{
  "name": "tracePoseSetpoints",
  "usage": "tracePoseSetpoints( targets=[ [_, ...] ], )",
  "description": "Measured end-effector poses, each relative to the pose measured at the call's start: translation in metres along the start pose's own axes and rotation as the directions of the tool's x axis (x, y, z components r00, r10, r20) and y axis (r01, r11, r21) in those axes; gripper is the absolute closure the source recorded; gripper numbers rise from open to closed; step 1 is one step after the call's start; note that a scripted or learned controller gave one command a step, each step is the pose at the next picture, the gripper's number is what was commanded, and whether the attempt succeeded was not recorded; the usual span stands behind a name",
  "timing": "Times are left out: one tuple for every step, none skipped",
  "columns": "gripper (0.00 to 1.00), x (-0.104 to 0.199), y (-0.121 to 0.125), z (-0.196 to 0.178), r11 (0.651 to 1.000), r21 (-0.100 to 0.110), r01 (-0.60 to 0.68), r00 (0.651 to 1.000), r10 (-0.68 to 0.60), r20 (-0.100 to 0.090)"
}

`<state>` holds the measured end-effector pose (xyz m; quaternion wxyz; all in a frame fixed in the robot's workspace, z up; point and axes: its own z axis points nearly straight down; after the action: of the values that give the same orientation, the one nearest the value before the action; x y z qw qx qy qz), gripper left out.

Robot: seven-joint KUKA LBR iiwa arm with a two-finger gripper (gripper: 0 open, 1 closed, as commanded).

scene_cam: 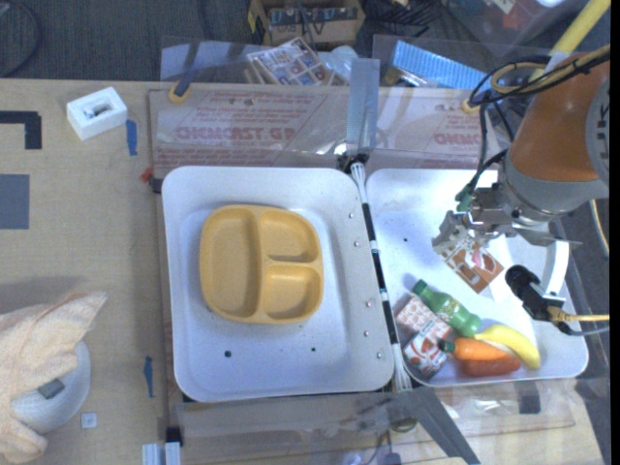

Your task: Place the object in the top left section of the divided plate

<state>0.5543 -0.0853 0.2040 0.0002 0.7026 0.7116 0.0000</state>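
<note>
At the near edge of the right bin lay a cluster of items: an orange carrot, a yellow banana, a green bottle and two small printed packets, all touching or just beside one another. The left bin carried the yellow divided plate, its three sections bare. Farther back in the right bin, the gripper sat low over a red-and-white packet, its tips at the packet's upper edge; whether the packet was actually clamped, or how wide the gripper stood, could not be told. The packet remained in the right bin, well apart from the plate. A white box rested on the far bench.
</note>
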Motion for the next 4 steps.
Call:
tracePoseSetpoints(
  targets=[
    [1.00, 0.107, 0.029, -0.045, 1.000, 0.000, 0.026, 1.000, -0.026, 0.000],
    [1.00, 0.179, 0.017, -0.036, 1.000, 0.004, 0.016, 1.000, -0.016, 0.000],
    [0.00, 0.179, 0.018, -0.037, 1.000, 0.003, 0.016, 1.000, -0.016, 0.000],
    [0.00, 0.188, 0.036, -0.189, 0.996, 0.000, -0.088, 0.996, 0.088, 0.001]
  ],
)
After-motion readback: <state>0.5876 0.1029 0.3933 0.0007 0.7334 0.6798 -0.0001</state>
